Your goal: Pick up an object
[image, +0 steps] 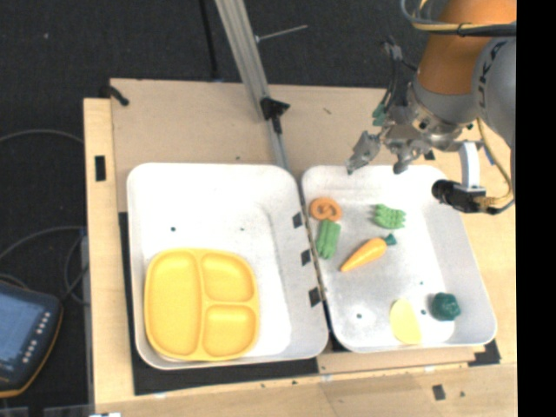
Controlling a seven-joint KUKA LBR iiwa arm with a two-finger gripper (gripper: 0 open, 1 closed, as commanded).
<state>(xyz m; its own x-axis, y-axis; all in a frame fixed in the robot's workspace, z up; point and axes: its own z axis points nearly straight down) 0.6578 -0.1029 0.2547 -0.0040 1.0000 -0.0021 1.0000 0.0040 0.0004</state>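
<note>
- The grey arm with its orange band (460,33) is reaching in from the right and leaning down over the far edge of the right-hand shallow white bin (460,233).
- Its two-finger tool (379,157) is hanging above that bin's far rim with its fingers spread apart, released and gripping nothing.
- Inside the right bin, a small orange ring-shaped toy (325,208) is lying near the left wall, with a green ridged pickle-like toy (327,238) just below it.
- A plastic orange carrot with a green tip (365,253) is lying at a slant in the middle of the bin, near a light green leafy toy (388,216).
- A pale yellow oval piece (405,321) and a dark green rounded toy (445,306) are sitting near the bin's near right corner.
- The left-hand white bin (208,198) is holding a yellow three-compartment plastic tray (201,303).
- Both bins are resting on the light wooden counter (174,120).
</note>
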